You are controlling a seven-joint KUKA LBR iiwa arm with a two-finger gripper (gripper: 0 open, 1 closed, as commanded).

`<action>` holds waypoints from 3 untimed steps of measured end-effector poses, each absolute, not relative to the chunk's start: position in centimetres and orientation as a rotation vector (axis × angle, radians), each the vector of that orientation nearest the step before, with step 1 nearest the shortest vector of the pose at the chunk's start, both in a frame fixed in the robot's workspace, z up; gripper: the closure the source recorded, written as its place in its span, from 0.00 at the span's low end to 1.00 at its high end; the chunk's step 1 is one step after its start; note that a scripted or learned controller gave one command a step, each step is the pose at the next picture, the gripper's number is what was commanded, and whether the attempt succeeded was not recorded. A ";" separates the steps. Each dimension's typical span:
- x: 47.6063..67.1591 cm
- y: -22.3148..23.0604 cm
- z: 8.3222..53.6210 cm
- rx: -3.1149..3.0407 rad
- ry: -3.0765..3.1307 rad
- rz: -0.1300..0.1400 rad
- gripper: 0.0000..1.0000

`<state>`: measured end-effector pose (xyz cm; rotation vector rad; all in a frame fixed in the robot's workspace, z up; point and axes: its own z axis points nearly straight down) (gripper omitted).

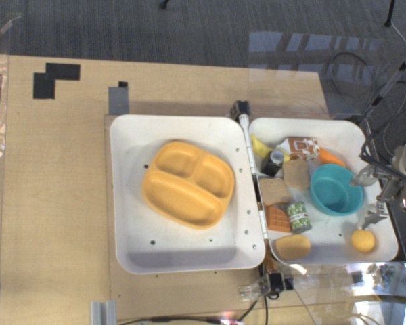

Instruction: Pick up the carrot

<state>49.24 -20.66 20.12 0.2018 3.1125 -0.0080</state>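
The carrot (331,158) is a small orange piece at the back of the right bin (345,128), lying between a printed box (302,145) and the teal bowl (336,189), whose rim hides part of it. My gripper (369,196) reaches in at the bin's right side, just right of the bowl and in front of and to the right of the carrot. Its two metal fingers (363,177) stand apart, open, with nothing between them.
The right bin also holds a yellow banana-like piece (259,147), toast slices (275,192), a waffle (277,218), a green can (298,217), a bread roll (292,246) and a lemon (363,240). A yellow divided plate (188,183) lies in the left bin (128,181).
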 end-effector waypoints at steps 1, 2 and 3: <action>48.9 -20.4 10.5 -0.122 3.133 0.002 0.00; 49.9 -20.6 23.6 -0.488 3.083 -0.012 0.00; 50.0 -20.4 16.1 -0.947 2.986 -0.002 0.00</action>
